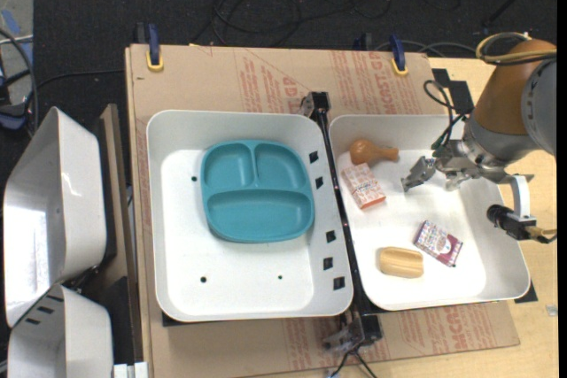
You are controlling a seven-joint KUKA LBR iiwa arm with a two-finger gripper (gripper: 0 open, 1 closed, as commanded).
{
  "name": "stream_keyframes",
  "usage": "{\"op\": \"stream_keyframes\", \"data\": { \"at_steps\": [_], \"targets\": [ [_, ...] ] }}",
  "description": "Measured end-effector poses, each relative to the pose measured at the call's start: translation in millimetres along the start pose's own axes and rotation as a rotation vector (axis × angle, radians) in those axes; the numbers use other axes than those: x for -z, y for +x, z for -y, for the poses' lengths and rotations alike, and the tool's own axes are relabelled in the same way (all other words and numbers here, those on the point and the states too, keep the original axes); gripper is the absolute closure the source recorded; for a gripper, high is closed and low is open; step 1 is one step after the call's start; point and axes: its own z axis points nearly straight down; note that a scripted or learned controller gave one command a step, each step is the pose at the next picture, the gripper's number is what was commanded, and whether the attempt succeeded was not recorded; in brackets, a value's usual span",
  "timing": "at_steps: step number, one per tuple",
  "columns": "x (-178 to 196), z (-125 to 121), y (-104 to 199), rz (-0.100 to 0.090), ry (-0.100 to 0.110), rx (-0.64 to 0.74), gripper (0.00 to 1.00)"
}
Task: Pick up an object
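The gripper hangs over the upper part of the right bin, its two fingers spread apart with nothing between them. It is tilted, fingers pointing toward the middle of the bench, and the grey arm with its orange band comes in behind it from the right.

Closest to the fingers is a small red-and-white packet, lying flat just beside them toward the divider. Just above that sits a brown drumstick-shaped toy. Farther down the bin, well apart from the gripper, lie a purple-patterned packet and a tan bread roll, near each other. The left bin holds a teal divided plate.

To my eye the red-and-white packet is the nearest choice, but it is flat and thin, so the fingers would have to drop right to the floor and straddle its narrow side. The drumstick or the roll looks bulkier and easier to pinch. Whichever it is, I'd centre the fingers over it before closing.
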Motion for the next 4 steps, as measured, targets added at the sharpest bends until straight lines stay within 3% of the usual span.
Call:
{"op": "stream_keyframes", "data": {
  "at_steps": [1,2,4],
  "targets": [
    [3,0,0,0.001,-0.004,0.0,0.0],
    [13,-1,0,0.002,-0.006,0.002,1.0],
    [101,4,-4,0.002,-0.008,-0.001,1.0]
  ]
}}
